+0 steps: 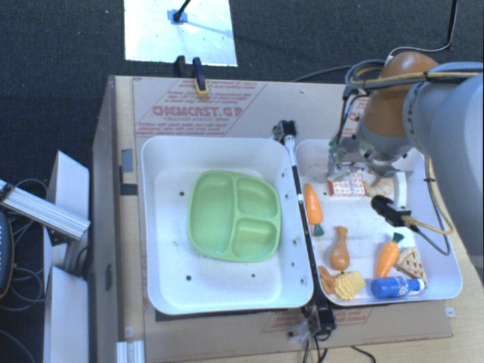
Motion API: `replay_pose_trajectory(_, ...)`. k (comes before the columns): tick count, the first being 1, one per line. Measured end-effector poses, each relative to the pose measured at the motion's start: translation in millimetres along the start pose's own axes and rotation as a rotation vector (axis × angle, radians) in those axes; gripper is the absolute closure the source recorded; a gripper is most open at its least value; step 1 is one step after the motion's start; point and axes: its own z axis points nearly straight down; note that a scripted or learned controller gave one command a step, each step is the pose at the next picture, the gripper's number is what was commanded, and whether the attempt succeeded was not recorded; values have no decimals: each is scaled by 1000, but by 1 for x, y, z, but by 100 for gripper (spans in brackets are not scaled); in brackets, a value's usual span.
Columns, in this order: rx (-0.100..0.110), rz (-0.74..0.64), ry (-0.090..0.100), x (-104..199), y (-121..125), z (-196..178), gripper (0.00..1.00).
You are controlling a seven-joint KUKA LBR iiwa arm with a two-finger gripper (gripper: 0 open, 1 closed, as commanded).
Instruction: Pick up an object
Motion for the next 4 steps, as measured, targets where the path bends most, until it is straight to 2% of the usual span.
replay_pose_trajectory(1, 1, 0, 0, 0, 0, 0, 0)
replay_pose_trajectory(2, 4, 0, 2, 3, -45, 11, 0)
replay_pose_trajectory(3, 9, 0, 5, -25, -34, 12, 0)
replay_pose_trajectory(4, 22, 4, 5, -80, -111, 16, 0)
